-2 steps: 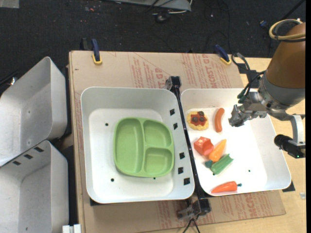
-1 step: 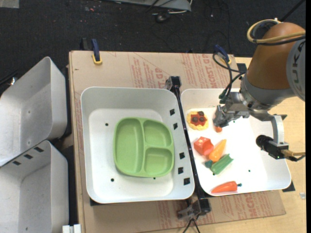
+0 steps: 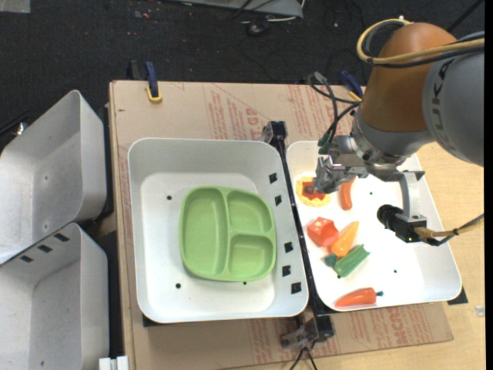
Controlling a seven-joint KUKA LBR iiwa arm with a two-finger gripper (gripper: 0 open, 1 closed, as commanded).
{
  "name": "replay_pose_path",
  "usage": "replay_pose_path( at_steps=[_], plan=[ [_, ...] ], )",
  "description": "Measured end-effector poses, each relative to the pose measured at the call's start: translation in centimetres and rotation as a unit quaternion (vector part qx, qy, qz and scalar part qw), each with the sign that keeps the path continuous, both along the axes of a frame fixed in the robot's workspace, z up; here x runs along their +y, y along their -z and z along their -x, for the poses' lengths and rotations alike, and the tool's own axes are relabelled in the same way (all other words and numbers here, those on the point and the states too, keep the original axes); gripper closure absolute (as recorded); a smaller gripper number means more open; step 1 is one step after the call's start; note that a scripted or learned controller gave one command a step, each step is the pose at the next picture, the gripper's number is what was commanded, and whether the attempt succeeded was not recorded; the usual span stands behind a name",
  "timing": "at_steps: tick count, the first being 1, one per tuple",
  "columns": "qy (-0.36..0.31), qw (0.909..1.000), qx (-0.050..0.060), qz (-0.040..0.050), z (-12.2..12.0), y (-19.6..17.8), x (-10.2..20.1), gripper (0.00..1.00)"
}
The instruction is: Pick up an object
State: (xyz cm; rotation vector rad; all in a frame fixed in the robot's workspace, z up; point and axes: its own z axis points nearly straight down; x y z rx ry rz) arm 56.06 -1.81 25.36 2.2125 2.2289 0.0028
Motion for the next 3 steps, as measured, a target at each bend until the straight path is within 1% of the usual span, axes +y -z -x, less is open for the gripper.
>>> replay_pose_path(
  at_steps=[2,3],
  plan=[
    [0.000,1.0000,0.001,-0.0003,-2.4,2.9,10.5,1.00],
    [0.003,1.0000,0.001,0.0004,-2.4,2.8,10.2,0.00]
  ],
)
